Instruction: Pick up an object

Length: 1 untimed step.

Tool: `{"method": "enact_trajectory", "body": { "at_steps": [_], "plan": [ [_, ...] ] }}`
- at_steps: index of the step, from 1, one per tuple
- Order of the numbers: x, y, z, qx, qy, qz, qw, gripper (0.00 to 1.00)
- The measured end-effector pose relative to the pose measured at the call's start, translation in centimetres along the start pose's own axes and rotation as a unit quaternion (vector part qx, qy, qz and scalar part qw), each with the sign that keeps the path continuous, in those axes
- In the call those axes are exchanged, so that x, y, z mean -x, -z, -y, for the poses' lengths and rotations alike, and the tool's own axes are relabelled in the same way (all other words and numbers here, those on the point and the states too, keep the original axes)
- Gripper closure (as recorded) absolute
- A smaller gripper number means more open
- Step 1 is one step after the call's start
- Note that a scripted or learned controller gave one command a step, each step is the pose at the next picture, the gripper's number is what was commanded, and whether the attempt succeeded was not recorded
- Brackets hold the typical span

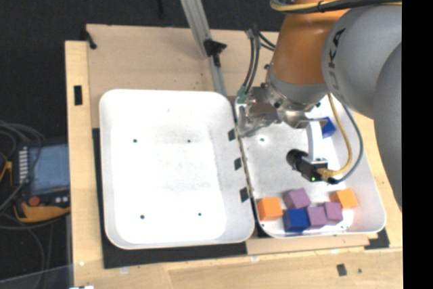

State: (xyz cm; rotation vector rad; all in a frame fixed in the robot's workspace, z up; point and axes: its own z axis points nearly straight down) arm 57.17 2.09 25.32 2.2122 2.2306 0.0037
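The grey arm (365, 44), nearest the lens with its orange band (304, 44), is reaching in from 3 o'clock and hanging over the 12 o'clock half of the right bin (376, 212). The counter (135, 57) is carrying both bins side by side, and the left bin (103, 145) is sitting at 9 o'clock of the right one. The jaws are sitting low at the right bin's 10 o'clock corner, close to the divide. Whether they are apart or together cannot be told, and nothing is showing between them.

The task's blocks are lying in the right bin. Six are clustering along its 6 o'clock edge:
- an orange block (270, 208) at 9 o'clock of the group
- a purple block (296, 199)
- a blue block (295, 219)
- two purple blocks (316, 216) (333, 211)
- a second orange block (347, 197) at 3 o'clock

One small blue block (327, 126) is lying apart near the 1 o'clock side, beside the arm.
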Motion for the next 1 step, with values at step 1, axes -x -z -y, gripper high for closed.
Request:
{"method": "enact_trajectory", "body": {
  "at_steps": [1],
  "plan": [
    [-4.71, -0.04, -1.82, 0.0, 0.0, 0.0, 1.0, 1.0]
  ]
}}
